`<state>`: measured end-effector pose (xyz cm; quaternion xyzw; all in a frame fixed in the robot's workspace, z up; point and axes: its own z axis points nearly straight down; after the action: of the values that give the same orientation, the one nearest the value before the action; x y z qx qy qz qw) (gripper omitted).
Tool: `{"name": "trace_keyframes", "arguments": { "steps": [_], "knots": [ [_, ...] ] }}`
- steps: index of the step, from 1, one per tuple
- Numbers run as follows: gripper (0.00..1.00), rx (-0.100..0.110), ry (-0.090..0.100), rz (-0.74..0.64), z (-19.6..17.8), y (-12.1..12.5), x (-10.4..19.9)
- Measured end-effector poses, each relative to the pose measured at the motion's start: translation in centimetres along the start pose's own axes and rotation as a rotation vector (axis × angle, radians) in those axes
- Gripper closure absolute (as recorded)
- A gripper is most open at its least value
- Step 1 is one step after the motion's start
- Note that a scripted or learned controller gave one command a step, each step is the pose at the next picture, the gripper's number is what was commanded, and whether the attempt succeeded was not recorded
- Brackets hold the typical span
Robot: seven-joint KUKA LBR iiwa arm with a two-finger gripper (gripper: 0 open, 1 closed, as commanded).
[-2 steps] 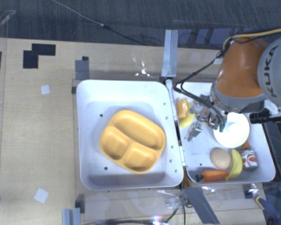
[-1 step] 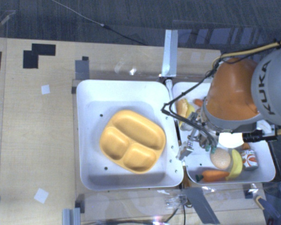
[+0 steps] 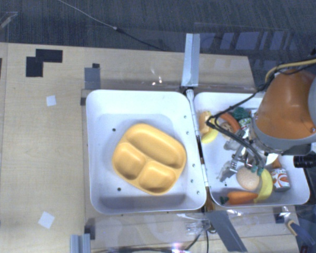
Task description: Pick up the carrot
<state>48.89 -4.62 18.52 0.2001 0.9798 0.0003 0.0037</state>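
The camera view looked down at a slant on a pale wooden surface [image 3: 37, 157] bearing two shallow white bins side by side. The carrot [image 3: 241, 197] lay in the right bin [image 3: 300, 196], close to its near wall, on its side with its length running left to right; it was a smooth orange tapered piece with a darker, greenish end toward the left, and it looked like moulded plastic. Touching its right end stood a curved yellow banana [image 3: 264, 185], and just above the carrot sat a round, pale tan item [image 3: 247, 179] with a matte skin, which I could not identify. To the right of the banana was a small orange-and-white carton [image 3: 280, 179]. Farther back in the same bin lay a reddish-orange item [image 3: 230, 122], a green-labelled can [image 3: 244, 118] and a yellow piece [image 3: 207, 135] against the divider, all partly hidden by black cables. The grey arm with its broad orange band [image 3: 284, 107] reached in from the right, and the metallic gripper [image 3: 238, 162] hung above the bin's middle, just above the tan item and apart from the carrot; whether its fingers were apart or together could not be told. The left bin [image 3: 102, 194] held a glossy yellow tray [image 3: 148, 157] with rounded lobes divided into three compartments.
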Motion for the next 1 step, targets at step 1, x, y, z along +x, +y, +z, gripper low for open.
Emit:
{"name": "trace_keyframes", "arguments": {
  "steps": [1],
  "knots": [
    [0.0,0.0,-0.007,0.134,-6.06,-3.88,-10.09]
  ]
}}
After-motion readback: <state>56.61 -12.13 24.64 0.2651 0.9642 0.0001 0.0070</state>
